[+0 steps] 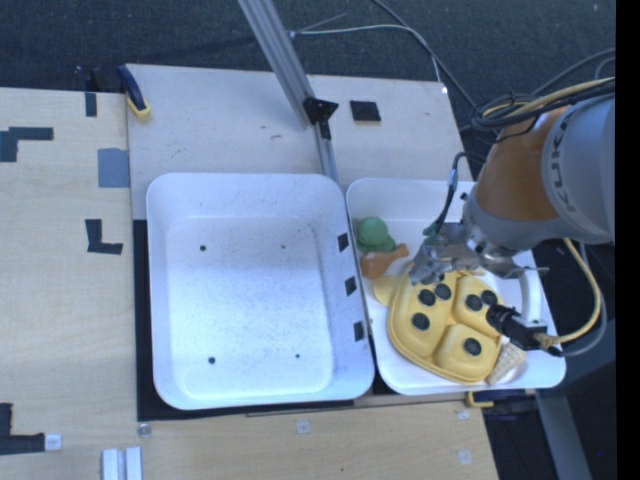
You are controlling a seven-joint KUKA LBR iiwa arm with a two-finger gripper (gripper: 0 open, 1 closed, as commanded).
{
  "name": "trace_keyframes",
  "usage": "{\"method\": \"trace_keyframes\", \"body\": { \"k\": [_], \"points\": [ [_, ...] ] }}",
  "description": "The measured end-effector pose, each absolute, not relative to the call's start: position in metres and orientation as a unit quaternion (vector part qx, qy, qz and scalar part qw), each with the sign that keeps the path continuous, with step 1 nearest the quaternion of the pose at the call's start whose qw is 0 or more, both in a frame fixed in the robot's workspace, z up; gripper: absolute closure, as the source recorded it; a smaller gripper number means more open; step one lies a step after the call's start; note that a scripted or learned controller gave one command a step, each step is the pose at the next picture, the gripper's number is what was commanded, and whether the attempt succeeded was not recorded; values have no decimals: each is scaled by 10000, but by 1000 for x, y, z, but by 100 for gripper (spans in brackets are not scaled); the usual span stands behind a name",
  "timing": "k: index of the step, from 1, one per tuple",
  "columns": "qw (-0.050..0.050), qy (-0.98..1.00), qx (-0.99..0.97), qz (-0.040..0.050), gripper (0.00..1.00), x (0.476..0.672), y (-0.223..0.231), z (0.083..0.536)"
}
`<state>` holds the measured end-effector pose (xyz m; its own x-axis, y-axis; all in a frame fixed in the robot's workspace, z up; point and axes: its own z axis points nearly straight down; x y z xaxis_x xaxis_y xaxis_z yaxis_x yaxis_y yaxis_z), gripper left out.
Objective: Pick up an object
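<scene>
Camera view: 2 white bins side by side on bench. Left bin (250, 288) bare apart from dark specks. Right bin (400, 193) crowded: green toy (374, 232) near upper left corner, orange piece (382, 261) just below it, touching; big yellow tray (445, 326) with dark knobs tilted across lower half; pale scrap (508, 368) at tray's lower right edge. Arm (545, 183) in from right, orange band above wrist, bent down over right bin. Gripper (432, 268) low at tray's upper left edge, near orange piece. Fingers lost in clutter; cannot tell whether open or closed, nor whether anything gripped.
</scene>
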<state>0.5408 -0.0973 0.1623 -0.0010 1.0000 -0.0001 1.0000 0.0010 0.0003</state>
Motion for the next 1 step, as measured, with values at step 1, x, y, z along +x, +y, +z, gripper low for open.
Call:
{"method": "trace_keyframes", "body": {
  "k": [1],
  "points": [
    [18,7075,7067,11,100,545,-103,223]
  ]
}}
